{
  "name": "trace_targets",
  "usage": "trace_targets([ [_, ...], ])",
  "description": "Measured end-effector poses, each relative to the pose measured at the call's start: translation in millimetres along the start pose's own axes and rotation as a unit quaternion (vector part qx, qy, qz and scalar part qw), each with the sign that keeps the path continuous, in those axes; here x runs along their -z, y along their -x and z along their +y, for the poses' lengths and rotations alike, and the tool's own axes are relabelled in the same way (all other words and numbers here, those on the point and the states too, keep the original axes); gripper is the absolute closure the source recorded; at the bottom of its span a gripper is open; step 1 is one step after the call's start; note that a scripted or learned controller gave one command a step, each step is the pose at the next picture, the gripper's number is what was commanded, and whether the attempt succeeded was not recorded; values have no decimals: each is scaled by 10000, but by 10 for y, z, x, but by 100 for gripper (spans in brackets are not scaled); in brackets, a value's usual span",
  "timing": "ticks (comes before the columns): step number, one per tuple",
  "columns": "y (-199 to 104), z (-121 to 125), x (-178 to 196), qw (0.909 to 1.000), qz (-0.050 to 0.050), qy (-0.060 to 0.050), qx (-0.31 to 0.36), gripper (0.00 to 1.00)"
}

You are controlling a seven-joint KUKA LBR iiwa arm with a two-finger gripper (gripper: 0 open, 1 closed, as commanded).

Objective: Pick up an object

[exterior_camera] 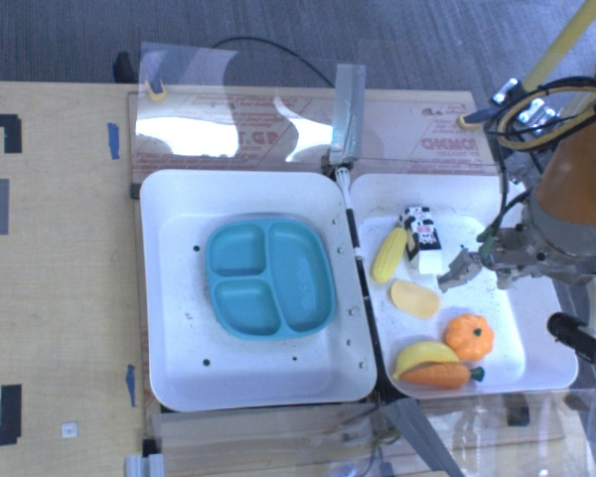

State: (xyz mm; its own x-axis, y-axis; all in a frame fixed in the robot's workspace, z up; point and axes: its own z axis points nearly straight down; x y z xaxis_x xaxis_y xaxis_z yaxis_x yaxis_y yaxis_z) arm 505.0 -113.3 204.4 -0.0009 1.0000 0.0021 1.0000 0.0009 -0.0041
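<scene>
Objs for picking all sit in the right bin (546,361). Corn cob (389,253) at approx 10 o'clock of that bin, tilted, top end near a small black-and-white toy (420,229) at its 1 o'clock. White block (429,262) just below the toy. Pale yellow flat piece (415,298) at 6 o'clock of the corn, close. Orange pumpkin (470,336) at approx 5 o'clock of bin centre; banana (424,354) and carrot (440,375) at pumpkin's 8 o'clock, carrot touching banana's underside.

Gripper (459,271) comes in from 3 o'clock, tips low over bin centre, just beside the white block; nothing visibly between fingers; can't tell if open or closed.

Left bin (169,276) holds a blue divided plate (271,277), 3 compartments.
</scene>
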Motion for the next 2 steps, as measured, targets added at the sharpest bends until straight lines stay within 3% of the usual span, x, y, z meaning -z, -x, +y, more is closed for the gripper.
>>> trace_targets([
  [1, -133, 1362, 8, 10000, -11, 24, -39, 0],
  [2, -241, 1011, -182, 9974, 3, -8, -724, 0],
])
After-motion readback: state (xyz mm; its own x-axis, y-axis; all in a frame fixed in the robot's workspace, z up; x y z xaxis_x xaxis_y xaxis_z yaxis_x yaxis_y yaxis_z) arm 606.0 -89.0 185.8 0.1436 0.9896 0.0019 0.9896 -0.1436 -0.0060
